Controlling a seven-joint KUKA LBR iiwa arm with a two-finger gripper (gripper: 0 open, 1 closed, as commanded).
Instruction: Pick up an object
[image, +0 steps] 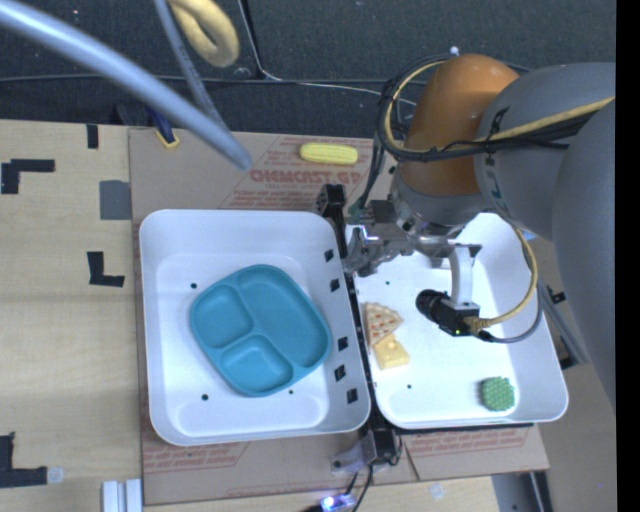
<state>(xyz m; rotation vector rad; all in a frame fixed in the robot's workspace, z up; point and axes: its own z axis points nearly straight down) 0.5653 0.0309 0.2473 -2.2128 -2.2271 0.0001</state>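
Observation:
My gripper (362, 248) hangs low over the upper left corner of the right bin (530, 330), close to the wall between the two bins. Just below it lie a tan waffle-like piece (382, 320) and a pale yellow wedge (391, 352), touching each other against the bin's left wall. A green round object (497, 393) rests near the bin's lower right corner. In the left bin (170, 250) sits a blue divided plate (260, 328). The wrist and its orange band (455, 110) hide the right bin's upper part.
A yellow object (328, 153) lies on the cardboard behind the bins. A black part with a cable (445, 310) hangs from the wrist over the right bin's middle. A grey bar (130, 75) crosses the upper left of the view.

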